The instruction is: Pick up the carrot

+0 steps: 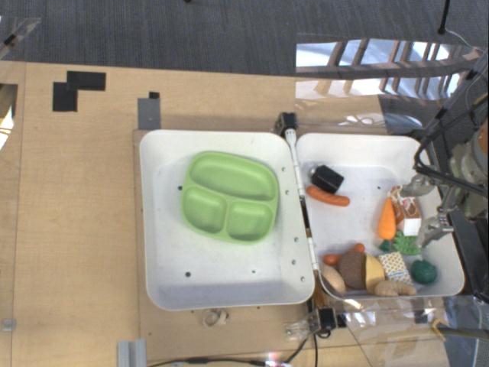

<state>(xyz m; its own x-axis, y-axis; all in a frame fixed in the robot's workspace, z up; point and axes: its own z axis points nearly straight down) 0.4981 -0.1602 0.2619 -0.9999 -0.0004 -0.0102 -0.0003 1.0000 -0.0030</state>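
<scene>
The carrot [387, 219] was seen in the right bin [359, 153], standing close to that bin's right wall, its orange body pointing toward the far edge and its green top [403, 244] toward the near one. The gripper [429, 205] was placed at the bin's right edge, just beside the carrot, with nothing seen between its parts; whether the jaws stood apart or together could not be told from the slanted view. The step in hand was judged to be the approach, the grasp not yet made. A small packet [407, 214] lay touching the carrot on its right, and other toy foods were crowded along the near wall (a dark green ball [423, 271] among them). The next move was judged to call for a shift toward the bin's middle until the gripper was centred over the orange body, followed by a descent clear of the packet. The green divided plate [229, 196] in the left bin [160, 228] was not concerned
</scene>
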